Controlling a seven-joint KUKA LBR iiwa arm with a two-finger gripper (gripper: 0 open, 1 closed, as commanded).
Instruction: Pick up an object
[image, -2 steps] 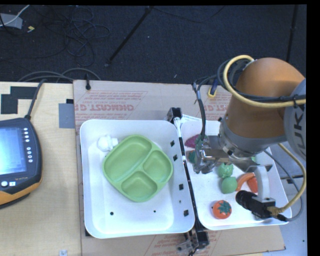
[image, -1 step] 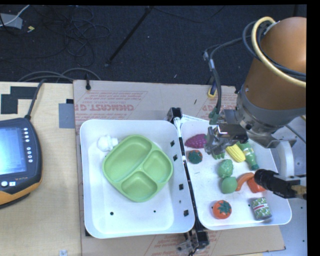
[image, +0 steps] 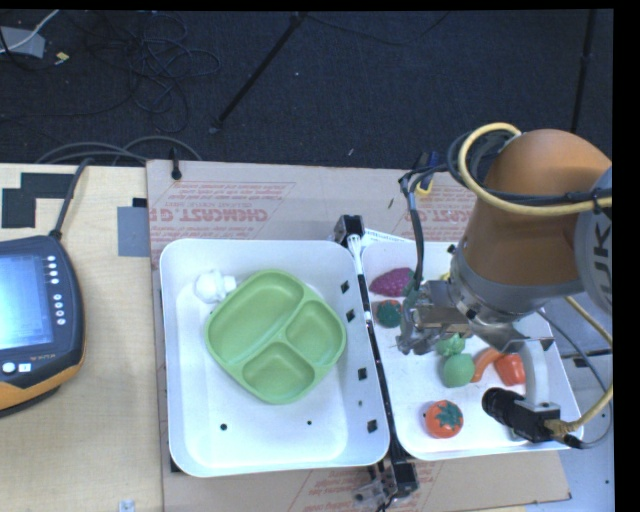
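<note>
The metal claw (image: 418, 338) hangs low in the right bin; its grip I cannot tell. Just right sits a smooth green plastic vegetable (image: 457, 368), a round orange-red tomato toy (image: 443, 418) below.

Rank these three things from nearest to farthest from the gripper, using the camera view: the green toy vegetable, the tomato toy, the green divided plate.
Measured from the gripper in the right bin:
1. Green toy vegetable, just below and right of it, same bin.
2. Tomato toy, lower in the right bin, near its front edge.
3. Green divided plate, across the divider in the left bin.
</note>
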